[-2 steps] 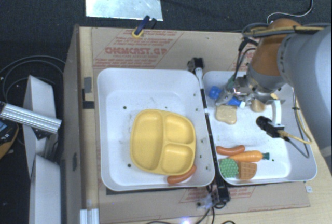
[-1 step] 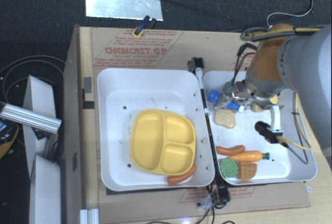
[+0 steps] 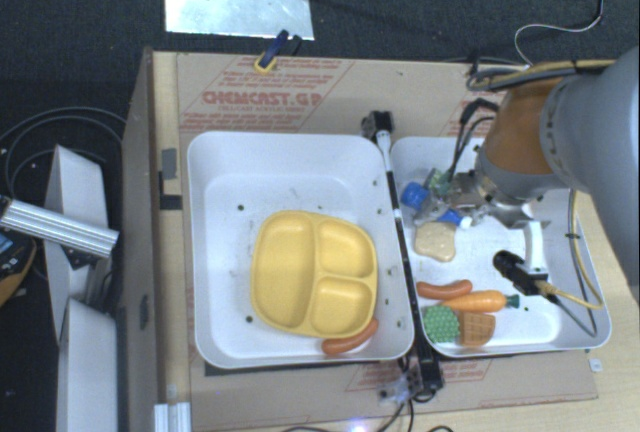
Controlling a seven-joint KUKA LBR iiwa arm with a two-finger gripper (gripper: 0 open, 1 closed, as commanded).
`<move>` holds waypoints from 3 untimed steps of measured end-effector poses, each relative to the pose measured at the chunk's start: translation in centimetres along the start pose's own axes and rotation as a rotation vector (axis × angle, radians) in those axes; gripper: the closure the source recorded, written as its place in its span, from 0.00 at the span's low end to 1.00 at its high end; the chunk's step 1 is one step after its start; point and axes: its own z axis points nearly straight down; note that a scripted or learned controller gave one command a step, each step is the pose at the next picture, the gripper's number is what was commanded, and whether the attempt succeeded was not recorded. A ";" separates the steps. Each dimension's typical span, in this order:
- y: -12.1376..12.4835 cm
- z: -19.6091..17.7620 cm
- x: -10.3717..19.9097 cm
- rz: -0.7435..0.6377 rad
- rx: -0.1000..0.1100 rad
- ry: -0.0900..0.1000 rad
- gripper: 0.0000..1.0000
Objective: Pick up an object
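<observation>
**Gripper low in right bin, target not yet secured**

Camera view. The worktop (image 3: 250,85) carried two white bins side by side. The left bin (image 3: 215,190) held a yellow divided plate (image 3: 313,272) with a sausage (image 3: 350,340) lying against its near edge. The right bin (image 3: 570,320) held the loose items: a pale biscuit (image 3: 436,241), a second sausage (image 3: 444,289), a carrot (image 3: 478,300), a green piece (image 3: 440,323), a waffle (image 3: 477,327) and a blue piece (image 3: 414,195).

The arm (image 3: 560,135) reached in from the right, its wrist over the far part of the right bin. The gripper (image 3: 447,208) sat low at the bin's far left, among dark and blue fittings. Whether it was spread or pressed together could not be told; nothing was seen held.

Judged relation: the biscuit was the nearest candidate, lying just beside the gripper on its near side. The blue piece lay just beside it toward the divider. The carrot and second sausage lay farther toward the near wall, their long axes running left to right across the bin, so a grasp there would need the fingers closing across that axis.

Risk: the items near the front are crowded.
</observation>
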 end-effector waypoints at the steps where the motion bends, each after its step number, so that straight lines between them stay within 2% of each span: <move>1: -3.1 -9.8 2.7 -0.003 0.008 0.001 0.00; 2: -2.3 0.1 0.0 0.000 0.006 0.000 0.00; 3: -1.2 0.1 -0.1 -0.003 0.007 0.002 0.00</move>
